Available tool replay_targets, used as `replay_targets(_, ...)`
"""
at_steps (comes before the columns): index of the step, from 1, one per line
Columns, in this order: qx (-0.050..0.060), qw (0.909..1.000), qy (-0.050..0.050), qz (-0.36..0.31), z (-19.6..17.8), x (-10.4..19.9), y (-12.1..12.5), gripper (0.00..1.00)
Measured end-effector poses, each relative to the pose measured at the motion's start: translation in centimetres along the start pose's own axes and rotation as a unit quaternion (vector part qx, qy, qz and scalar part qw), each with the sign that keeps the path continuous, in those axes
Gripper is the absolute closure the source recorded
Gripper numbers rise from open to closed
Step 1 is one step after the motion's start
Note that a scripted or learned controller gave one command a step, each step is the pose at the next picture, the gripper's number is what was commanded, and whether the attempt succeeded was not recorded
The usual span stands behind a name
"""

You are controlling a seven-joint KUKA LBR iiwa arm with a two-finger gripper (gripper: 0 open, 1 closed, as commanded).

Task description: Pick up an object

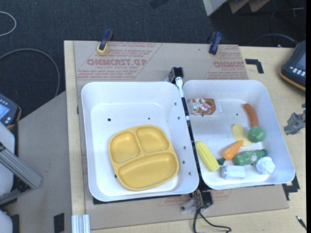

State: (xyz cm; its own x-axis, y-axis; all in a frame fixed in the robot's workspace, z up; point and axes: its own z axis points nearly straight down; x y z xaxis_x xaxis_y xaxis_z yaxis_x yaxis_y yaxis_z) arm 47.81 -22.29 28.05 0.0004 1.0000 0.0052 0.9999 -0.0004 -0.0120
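All the pickable stuff sits in the right bin point(228, 83): corn point(207, 156), carrot point(232, 150) and more, bunched toward its near corner. 1 yellow plate point(143, 156) has the left bin point(93, 101) to itself, probably a drop spot. Can't tell the tool's state.

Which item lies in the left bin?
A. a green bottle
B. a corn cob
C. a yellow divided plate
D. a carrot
C: the yellow divided plate sits alone in the left bin, while the corn cob, carrot and green bottle all lie in the right bin.
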Motion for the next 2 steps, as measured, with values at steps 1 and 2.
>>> replay_targets(1,-0.011,0.9999,-0.004,-0.002,15.43,0.12,6.25,1.0)
replay_targets(2,-0.009,1.0,-0.003,-0.001,14.78,0.13,6.1,1.0)
